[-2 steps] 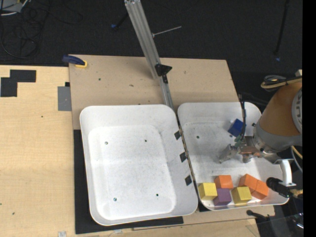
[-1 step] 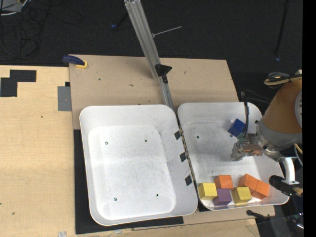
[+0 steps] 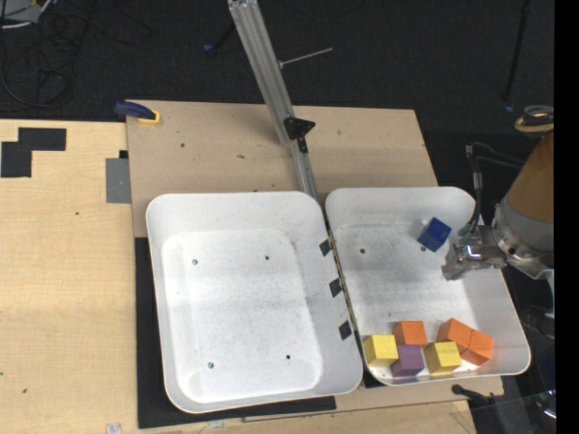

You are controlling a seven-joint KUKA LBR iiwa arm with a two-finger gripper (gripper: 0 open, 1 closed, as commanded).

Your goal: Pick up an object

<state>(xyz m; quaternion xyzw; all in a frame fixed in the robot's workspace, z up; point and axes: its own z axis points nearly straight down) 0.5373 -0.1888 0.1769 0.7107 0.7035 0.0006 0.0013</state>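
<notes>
two shallow white bins are seen side by side on the bench: the left bin [image 3: 240,301] and the right bin [image 3: 398,269], joined along a shared edge where three small dark clips [image 3: 335,287] sit. the arm [image 3: 534,206] is seen at the right edge of the camera view, and its gripper [image 3: 457,262] is placed over the right bin's right side, near the rim. whether the jaws are open or closed cannot be told; the tip is too small and blurred, and nothing is seen held between them.

a blue block [image 3: 435,234] is found in the upper right part of the right bin, tilted, just up-left of the gripper and apart from it. a cluster of blocks is gathered at the bin's near edge: a yellow block [image 3: 381,348] at left, an orange block [image 3: 410,333] behind a purple block [image 3: 410,361], another yellow block [image 3: 442,357], and a larger orange block [image 3: 469,340] at right. these are packed close, several touching.

a slanted metal rail [image 3: 270,80] is seen running from the top down toward the gap between the bins. a blue-and-yellow clamp [image 3: 137,111] is seen at the board's far left corner.
</notes>
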